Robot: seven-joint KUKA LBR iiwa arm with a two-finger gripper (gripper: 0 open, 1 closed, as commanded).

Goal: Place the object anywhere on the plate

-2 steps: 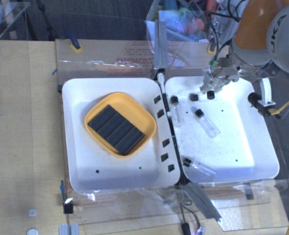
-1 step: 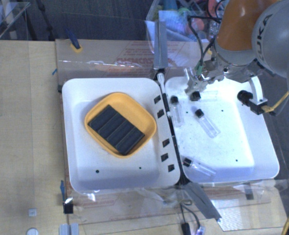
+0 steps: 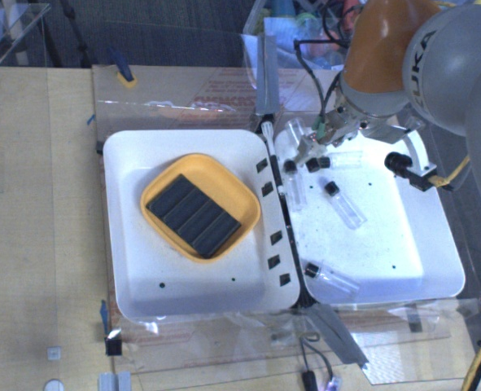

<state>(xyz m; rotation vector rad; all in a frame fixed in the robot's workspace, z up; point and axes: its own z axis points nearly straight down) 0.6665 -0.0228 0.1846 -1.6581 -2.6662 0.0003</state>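
1. The dark ribbed slab (image 3: 198,213) already lies flat on the yellow plate (image 3: 244,202) in the left bin (image 3: 126,292), well apart from me.
2. It looks stiff, light and grippy; I'd pinch it across its short edges.
3. My gripper (image 3: 312,143) hangs over the right bin's (image 3: 435,275) far-left corner, near clear plastic tubes (image 3: 343,204). Can't tell how my jaws stand.

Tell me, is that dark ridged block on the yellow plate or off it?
On it: the dark block lies flat inside the yellow plate.
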